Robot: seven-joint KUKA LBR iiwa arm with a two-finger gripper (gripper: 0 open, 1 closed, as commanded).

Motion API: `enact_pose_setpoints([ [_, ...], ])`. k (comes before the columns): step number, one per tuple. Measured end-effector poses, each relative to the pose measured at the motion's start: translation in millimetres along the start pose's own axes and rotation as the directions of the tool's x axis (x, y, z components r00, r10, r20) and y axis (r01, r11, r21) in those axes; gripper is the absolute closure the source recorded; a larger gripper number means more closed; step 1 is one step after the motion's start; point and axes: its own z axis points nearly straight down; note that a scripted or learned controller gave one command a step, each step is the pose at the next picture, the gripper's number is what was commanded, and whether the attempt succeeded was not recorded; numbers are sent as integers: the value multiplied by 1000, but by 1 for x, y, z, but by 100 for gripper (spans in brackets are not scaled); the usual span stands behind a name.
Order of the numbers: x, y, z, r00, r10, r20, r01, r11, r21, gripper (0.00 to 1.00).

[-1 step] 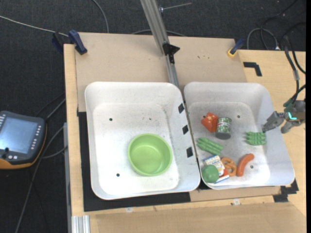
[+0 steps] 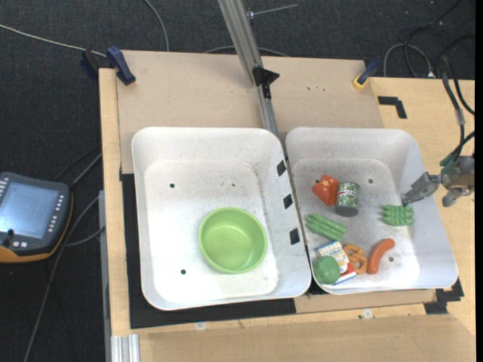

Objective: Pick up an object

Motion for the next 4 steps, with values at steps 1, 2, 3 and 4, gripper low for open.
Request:
enact_pose_setpoints([
  [1, -2, -2, 42, 1000, 0, -1, 0, 1000, 3, 0],
  [2, 3, 3, 87, 1000, -1, -1, 1, 1000, 3, 0],
  [3, 3, 11, 145, 1000, 0, -1, 0, 1000, 5, 0],
  [4, 2, 12, 131, 1000, 0, 0, 0, 1000, -1, 100],
])
